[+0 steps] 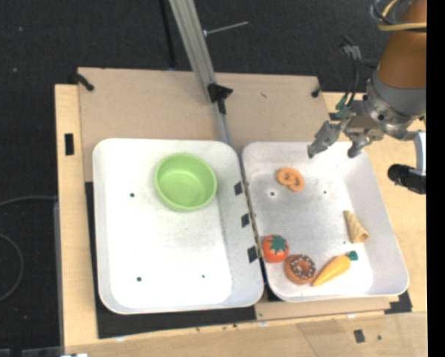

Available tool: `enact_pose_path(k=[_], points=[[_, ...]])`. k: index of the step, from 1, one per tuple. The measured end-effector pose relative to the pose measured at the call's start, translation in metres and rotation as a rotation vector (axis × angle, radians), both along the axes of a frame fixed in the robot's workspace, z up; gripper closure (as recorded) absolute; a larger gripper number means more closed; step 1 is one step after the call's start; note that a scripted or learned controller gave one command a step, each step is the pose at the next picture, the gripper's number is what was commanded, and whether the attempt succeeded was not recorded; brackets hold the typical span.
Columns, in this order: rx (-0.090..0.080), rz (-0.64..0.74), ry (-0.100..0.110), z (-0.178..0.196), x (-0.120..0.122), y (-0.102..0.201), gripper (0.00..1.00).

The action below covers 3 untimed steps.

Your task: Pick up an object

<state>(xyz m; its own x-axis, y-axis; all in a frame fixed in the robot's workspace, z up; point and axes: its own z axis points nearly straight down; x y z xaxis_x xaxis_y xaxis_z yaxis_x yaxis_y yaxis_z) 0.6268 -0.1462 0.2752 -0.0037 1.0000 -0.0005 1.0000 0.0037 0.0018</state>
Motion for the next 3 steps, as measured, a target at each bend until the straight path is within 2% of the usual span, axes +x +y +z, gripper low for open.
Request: enact_pose_path(k=[1,2,3], points=[[0.000,0.000,0.000,0.000,0.000,0.000,0.00],[-0.003,-0.005,0.006,-0.058,0.004,-0.009,0.00],[-0.002,-0.005,0.006,-0.104,-0.005,-0.008,0.00]])
